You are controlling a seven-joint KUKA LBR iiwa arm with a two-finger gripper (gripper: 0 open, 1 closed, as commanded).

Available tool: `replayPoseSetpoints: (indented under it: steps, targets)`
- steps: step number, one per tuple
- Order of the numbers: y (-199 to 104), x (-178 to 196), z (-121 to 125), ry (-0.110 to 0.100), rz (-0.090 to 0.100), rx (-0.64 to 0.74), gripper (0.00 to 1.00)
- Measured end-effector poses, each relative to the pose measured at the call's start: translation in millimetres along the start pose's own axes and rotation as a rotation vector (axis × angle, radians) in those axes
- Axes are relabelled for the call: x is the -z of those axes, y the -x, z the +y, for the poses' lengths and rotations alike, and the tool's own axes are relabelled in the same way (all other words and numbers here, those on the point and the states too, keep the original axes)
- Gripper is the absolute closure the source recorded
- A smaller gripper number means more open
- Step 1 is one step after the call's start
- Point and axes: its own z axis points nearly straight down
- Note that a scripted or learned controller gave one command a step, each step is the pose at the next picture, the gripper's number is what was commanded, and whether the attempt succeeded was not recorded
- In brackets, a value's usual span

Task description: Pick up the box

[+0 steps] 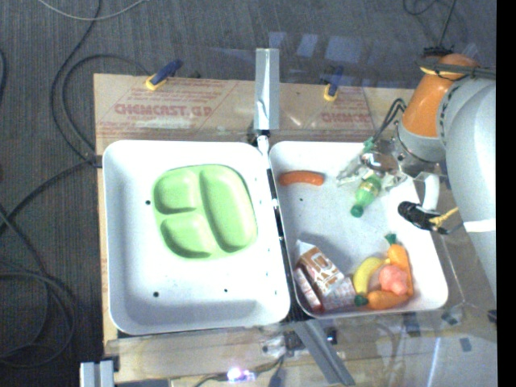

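Tool (372,168) above the right bin's (339,226) far side, over a green bottle (364,193); grip state indiscernible. Box (324,279) lies tilted at the near wall, partly hidden.

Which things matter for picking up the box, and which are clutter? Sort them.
Job:
box, lower left of the right bin
pincer, above the green bottle

Clutter:
green bottle
sausage
banana
fruit pile
green tray in the left bin

Box (321,279) in right bin's (322,216) near corner
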Motion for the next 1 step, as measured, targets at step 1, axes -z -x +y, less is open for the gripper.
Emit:
replayPoseSetpoints:
  steps: [1]
  targets:
    - [6.6,0.0,-89.0,0.004,-0.013,0.052,0.0]
